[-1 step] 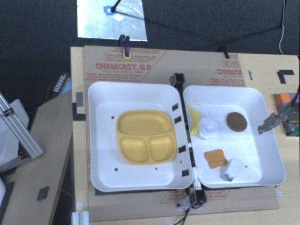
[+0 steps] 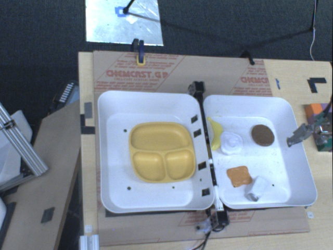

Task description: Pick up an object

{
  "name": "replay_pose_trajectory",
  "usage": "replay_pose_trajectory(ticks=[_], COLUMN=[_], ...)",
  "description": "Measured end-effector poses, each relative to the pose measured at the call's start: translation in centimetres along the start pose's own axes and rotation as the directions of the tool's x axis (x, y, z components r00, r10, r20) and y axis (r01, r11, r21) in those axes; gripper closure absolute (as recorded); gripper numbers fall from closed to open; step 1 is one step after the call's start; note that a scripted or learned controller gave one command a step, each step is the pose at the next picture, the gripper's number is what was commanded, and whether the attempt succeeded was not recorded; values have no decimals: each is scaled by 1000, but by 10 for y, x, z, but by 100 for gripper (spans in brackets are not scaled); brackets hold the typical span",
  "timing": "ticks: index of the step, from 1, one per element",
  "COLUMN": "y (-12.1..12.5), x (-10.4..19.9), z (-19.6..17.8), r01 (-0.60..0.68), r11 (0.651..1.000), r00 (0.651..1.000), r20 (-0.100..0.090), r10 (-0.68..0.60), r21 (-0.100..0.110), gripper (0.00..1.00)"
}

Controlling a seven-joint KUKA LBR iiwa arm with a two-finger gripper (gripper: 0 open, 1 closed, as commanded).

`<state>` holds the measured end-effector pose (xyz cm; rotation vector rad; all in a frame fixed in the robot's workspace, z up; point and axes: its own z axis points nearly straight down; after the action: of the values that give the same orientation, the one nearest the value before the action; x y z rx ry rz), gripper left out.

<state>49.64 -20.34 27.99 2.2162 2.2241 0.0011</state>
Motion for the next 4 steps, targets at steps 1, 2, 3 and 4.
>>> replay_pose_trajectory(ticks=[1, 2, 3, 4], y=[7, 0, 0, 1], x=[5, 12, 11, 11], z=[58, 107, 148, 135], r01=[-2, -2, -2, -3], r11=[1000, 1000, 1000, 1000], r00=[1000, 1000, 1000, 1000], r20=[-1, -1, -2, 1], r10=[2, 2, 2, 3], r21=[3, 1, 3, -2], gripper=[0, 0, 0, 100])
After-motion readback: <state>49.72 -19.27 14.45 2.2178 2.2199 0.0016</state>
